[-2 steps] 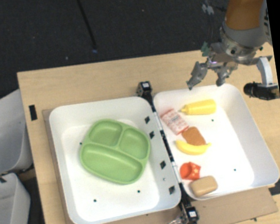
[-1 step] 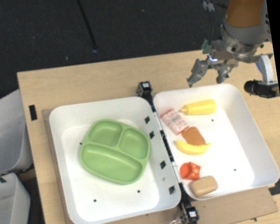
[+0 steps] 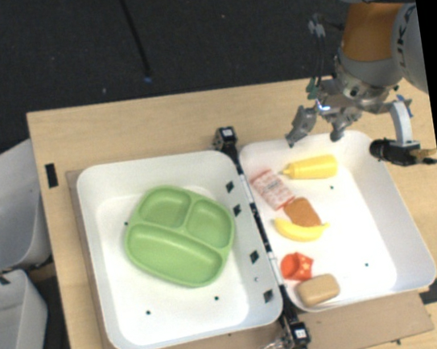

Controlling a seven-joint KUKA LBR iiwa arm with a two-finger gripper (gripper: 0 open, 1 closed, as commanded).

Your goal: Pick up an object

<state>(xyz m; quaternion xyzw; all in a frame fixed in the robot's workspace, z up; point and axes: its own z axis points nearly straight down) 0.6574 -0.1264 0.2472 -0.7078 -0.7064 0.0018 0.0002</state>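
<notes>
Camera view: gripper (image 3: 315, 128) hovers with jaws spread and nothing between them over the right bin's (image 3: 388, 217) far rim, near the yellow bottle (image 3: 311, 168).

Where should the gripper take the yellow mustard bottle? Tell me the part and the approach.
Probably best at the middle of the yellow mustard bottle, from above. It lies on its side in the right bin, length running left-right, so the fingers should close across its narrow width. The gripper hovers just above it.
</notes>
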